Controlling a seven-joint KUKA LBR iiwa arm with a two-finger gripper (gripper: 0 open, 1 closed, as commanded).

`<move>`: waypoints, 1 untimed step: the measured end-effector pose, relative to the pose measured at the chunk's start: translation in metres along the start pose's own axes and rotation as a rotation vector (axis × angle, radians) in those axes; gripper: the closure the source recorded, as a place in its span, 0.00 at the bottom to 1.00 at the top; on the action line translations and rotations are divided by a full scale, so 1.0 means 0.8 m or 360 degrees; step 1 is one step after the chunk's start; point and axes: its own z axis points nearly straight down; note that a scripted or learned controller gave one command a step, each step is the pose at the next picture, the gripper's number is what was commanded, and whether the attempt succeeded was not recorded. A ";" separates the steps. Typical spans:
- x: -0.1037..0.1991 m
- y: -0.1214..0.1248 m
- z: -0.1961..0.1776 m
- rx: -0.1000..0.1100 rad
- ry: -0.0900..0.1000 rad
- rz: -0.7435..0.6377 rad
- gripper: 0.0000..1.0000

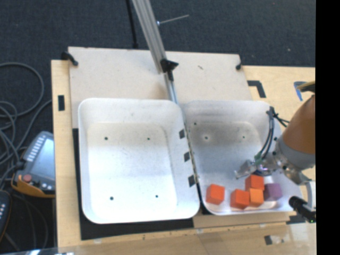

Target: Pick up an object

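Observation:
Several small blocks lie in the near right corner of the right bin [223, 116]. One orange block [215, 194] sits apart to the left. A cluster of orange blocks [248, 194] sits beside a purple block [273, 190]. My gripper [258, 169] hangs low over the cluster's far side, just above the topmost orange block [256, 182]. The grey and orange arm [300, 137] comes in from the right and covers part of the bin's right wall.
The left bin [130, 158] stands next to the right one, with a metal divider edge between them. A slanted aluminium post [151, 31] rises behind the bins. Cables and a handheld pendant [37, 163] lie on the floor at the left.

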 end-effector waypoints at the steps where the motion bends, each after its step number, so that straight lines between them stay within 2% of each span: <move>1: -0.001 -0.008 0.035 0.0025 0.0011 0.0007 0.00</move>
